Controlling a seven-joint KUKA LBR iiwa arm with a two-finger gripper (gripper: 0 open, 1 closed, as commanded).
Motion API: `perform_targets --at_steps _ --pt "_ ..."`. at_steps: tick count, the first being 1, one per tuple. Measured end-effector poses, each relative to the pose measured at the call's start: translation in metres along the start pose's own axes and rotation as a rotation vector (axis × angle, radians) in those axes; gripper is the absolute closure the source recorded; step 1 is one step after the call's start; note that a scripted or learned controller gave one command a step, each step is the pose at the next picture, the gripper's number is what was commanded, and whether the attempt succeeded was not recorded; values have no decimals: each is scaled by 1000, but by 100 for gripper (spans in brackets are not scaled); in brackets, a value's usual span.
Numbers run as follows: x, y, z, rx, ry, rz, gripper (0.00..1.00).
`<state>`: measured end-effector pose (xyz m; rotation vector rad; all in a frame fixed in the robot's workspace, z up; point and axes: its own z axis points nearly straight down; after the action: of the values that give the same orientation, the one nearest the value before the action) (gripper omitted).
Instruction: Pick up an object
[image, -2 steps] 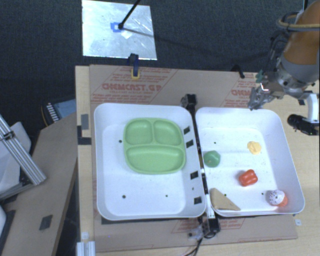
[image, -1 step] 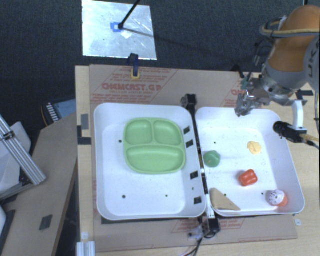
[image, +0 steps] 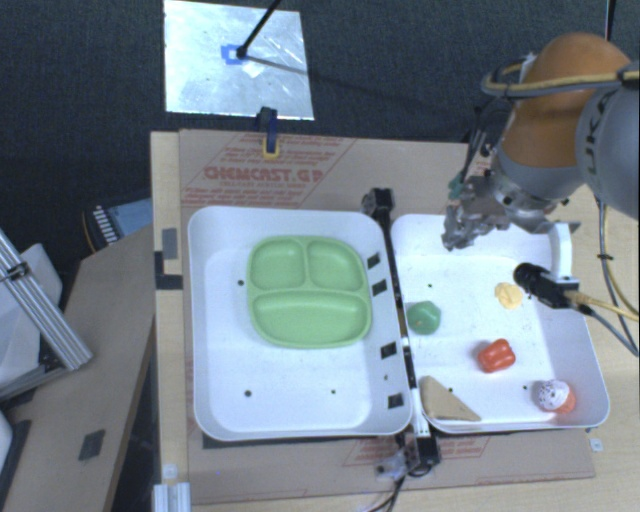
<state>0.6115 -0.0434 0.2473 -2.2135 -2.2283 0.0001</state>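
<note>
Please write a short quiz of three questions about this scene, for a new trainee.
1. True or false: the green divided plate lies in the left bin.
2. Which item lies nearest the divider between the bins? A) green ball B) red pepper C) yellow piece
3. Fill in: the gripper hangs over the far part of the ____ bin.

Key: 1 true; 2 A; 3 right.
</note>
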Motion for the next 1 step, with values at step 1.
perform_targets --at_steps 1 --pt "50 -32 -2 0 1 -2 100"
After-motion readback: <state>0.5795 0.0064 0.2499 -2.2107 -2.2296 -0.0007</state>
